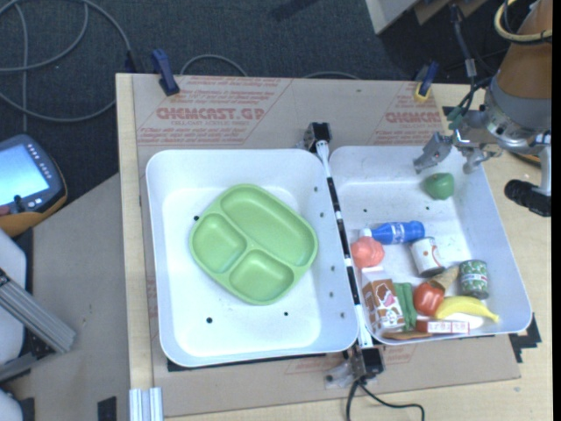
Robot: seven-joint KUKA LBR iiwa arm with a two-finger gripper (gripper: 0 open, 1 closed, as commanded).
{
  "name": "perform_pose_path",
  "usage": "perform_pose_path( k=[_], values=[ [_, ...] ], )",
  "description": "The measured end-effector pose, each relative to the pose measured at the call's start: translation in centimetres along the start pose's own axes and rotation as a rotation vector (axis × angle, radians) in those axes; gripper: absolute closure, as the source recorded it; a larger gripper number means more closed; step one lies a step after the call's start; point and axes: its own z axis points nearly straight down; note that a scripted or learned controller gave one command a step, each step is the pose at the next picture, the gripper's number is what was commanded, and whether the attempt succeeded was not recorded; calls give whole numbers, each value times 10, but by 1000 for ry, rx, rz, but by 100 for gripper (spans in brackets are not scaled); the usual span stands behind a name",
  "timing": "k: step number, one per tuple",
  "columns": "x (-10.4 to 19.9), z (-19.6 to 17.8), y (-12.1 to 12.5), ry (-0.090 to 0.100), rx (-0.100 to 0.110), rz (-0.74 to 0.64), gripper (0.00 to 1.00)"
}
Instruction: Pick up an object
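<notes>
- The fingers [436, 156] hang spread apart with nothing between them, over the far part of the right bin [491, 235].
- A green lime [438, 185] lies just below them on the bin floor, apart from the fingers.
- Nearer the camera lie a blue bottle [397, 231], a pink ball [368, 253], a small can [425, 254], a green tin [473, 277], a tomato [428, 298] and a banana [465, 309].
- The left bin [175, 191] holds a green divided plate [253, 243].
- Both bins rest on the counter [263, 112].

Even overhead light, bright; white bins [175, 323] slightly washed out, soft shadows under bin rims; mild overall softness, floor darker.
</notes>
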Motion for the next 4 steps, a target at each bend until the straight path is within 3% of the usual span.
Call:
perform_pose_path(
  k=[1,2,3,4],
  values=[
    [-46,104,6,1,11,4,0],
    [-45,114,29,13,9,-3,0],
    [-50,104,30,-1,-4,-3,100],
    [9,115,28,1,0,-5,100]
  ],
)
